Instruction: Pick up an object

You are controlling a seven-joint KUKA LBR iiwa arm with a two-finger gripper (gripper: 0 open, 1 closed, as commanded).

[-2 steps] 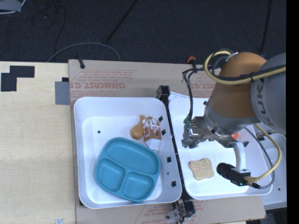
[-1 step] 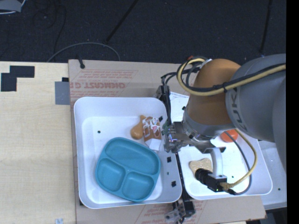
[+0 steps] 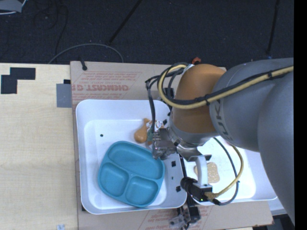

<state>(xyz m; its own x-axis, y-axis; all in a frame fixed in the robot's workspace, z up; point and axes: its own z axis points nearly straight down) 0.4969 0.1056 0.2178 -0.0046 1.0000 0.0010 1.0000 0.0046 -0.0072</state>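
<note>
The big grey arm [image 3: 249, 104] reaches in from the right and hangs over the middle of the two white bins. Its gripper [image 3: 160, 147] sits low by the right side of the left bin [image 3: 88, 123], but I cannot tell how it is set. A blue tray [image 3: 129, 174] with three parts lies in the left bin. A small tan toy [image 3: 140, 134] lies just above the tray, close beside the gripper. A pale flat thing [image 3: 213, 172] lies in the right bin [image 3: 252, 186].
</note>
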